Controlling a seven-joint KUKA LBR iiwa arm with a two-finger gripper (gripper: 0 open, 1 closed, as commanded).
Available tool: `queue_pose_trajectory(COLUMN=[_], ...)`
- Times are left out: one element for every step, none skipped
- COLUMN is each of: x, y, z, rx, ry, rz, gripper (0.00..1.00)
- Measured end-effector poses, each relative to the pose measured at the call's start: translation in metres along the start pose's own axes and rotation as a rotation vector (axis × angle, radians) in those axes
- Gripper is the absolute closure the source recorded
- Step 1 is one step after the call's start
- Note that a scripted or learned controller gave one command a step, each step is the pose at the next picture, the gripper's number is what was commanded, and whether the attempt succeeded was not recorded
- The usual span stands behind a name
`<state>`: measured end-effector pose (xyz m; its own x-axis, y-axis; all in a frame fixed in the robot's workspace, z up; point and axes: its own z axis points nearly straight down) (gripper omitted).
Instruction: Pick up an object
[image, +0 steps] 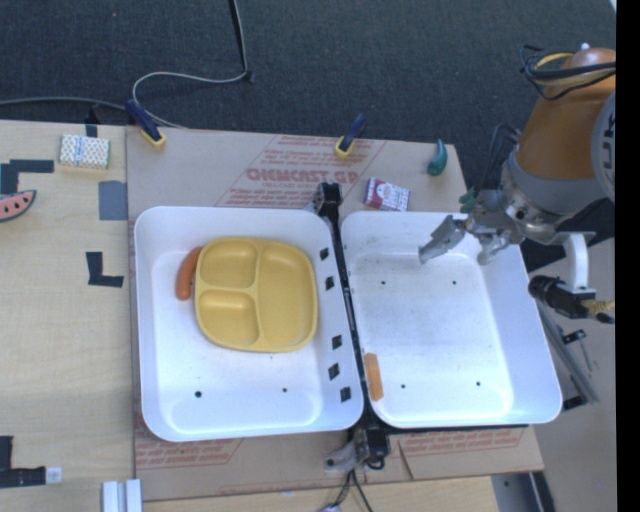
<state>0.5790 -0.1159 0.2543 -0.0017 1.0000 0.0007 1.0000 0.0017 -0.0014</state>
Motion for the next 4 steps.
queue_pose_trajectory(x=[0.015,0.010,0.020,0.020], y=[0.019,0.023,0.018,0.018], z=[0.089,0.168,0.168,0.159], rx=[0.002,-0.002,-0.006,-0.005], ry=[0.000,-0.001,-0.003,-0.003], rz=[0.001,0.001,0.001,0.000], gripper=[0.00,0.00,0.00,1.00])
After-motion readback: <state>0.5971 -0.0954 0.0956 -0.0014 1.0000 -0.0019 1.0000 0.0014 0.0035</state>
